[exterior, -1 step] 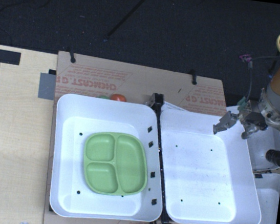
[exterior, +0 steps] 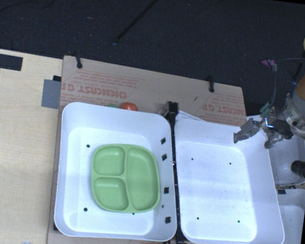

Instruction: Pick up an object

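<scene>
Nearest my camera is the front rim of the left bin (exterior: 97, 232), and inside it lies the one thing worth picking: a green divided plate (exterior: 126, 178), flat on the bin floor, roughly centred, three compartments facing up. Beside it the right bin (exterior: 221, 235) offers me nothing to grasp. A small orange-red object (exterior: 128, 107) peeks over the far wall of the left bin, outside it on the cardboard sheet (exterior: 146, 89); I can't tell what it is.

I judge the plate to be light, stiff moulded plastic — smooth and probably slippery, not fragile. Lying flat, it gives no side to pinch. My best bet would be the raised outer rim or one of the ridges between compartments, with one finger inside a compartment and one outside. A grip on the rim will likely let the plate tilt and swing, so a ridge near the middle looks safer.

The gripper (exterior: 258, 130) sits over the far right corner of the right bin, well apart from the plate, with the grey wrist and orange band rising behind it at the right edge. Its two fingers (exterior: 244, 132) look spread apart with nothing between them — it is empty, and appears high above the bin floor.
</scene>
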`<state>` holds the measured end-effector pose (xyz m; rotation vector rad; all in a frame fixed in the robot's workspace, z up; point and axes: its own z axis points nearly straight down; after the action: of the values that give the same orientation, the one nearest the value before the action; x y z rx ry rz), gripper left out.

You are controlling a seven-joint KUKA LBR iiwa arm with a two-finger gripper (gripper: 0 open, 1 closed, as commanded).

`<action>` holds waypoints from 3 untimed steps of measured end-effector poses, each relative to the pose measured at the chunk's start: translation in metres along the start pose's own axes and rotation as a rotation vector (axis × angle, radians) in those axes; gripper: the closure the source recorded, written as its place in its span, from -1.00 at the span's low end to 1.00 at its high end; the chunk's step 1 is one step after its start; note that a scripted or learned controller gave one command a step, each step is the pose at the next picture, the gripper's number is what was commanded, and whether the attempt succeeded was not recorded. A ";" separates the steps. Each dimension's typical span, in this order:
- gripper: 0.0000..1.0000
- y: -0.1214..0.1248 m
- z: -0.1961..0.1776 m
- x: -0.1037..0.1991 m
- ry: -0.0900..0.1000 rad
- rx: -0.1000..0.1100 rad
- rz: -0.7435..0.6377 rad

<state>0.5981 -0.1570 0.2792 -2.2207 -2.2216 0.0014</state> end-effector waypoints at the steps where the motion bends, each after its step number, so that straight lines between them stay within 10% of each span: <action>1: -1.00 0.000 0.052 -0.010 0.001 0.006 0.001; 3: -1.00 0.003 0.174 0.000 0.002 0.005 0.001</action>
<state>0.6005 -0.1568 0.1051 -2.2185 -2.2163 0.0046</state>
